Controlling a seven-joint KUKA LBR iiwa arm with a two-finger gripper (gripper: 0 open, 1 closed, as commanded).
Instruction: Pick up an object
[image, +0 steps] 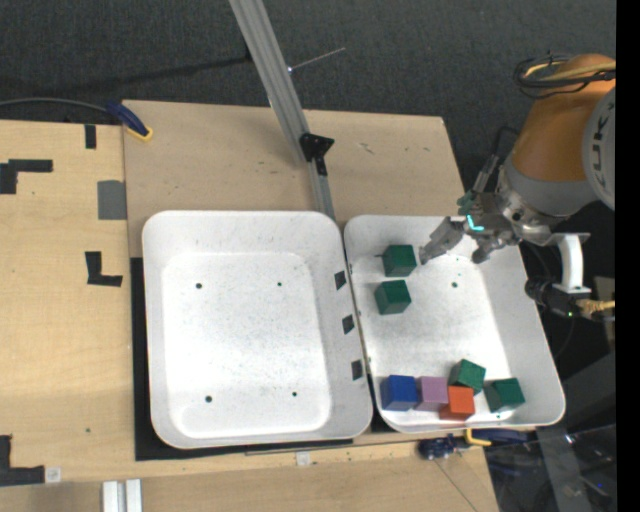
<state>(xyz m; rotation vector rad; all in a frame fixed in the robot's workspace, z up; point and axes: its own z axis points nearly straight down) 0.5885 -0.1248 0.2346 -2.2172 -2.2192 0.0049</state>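
Now the gripper (461, 244) hangs over the right bin (530, 330), fingers spread, nothing between them, just right of the nearest green cube (398, 259). It looks light, rigid and flat-sided, so pinch two opposite faces. Another green cube (393, 296) sits below; five blocks (450, 388) cluster along the near wall. The left bin (150, 300) sits alongside.

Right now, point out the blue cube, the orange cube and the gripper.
Small blue cube (400, 390): camera view, top face.
Small orange cube (460, 402): camera view, top face.
Gripper (458, 248): camera view, midway between its fingertips.
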